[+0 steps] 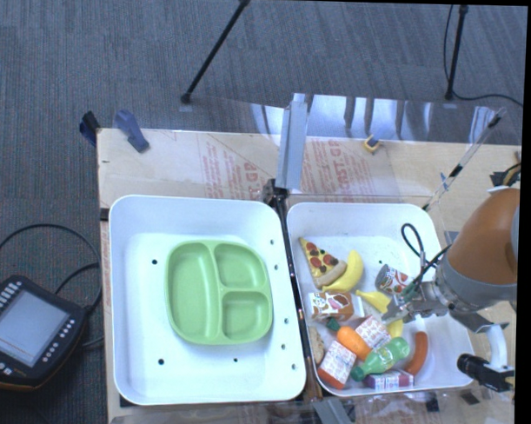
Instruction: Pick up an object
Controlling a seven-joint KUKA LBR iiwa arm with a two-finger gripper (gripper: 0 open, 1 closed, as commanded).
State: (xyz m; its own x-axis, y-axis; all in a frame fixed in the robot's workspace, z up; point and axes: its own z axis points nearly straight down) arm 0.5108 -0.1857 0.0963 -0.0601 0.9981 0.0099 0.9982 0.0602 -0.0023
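Arm (486, 258) in from the right, claw (407, 306) low over the right bin (370, 210), nose in the toy food pile. Looks like the reach/descend step, approx at grasp height. Can't tell how wide the claw is set or whether it has anything. Nearest candidates: can (390, 278) and banana (350, 272), w/ pizza slice (319, 259), carrot (353, 342), green bottle (384, 357), sausage (418, 352) close by. Next: settle on one item, close, lift straight up. Left bin (134, 237) has a green tray (219, 292). Bench (180, 169) is brown board; grey carpet, pendant (22, 329) on the floor at left.
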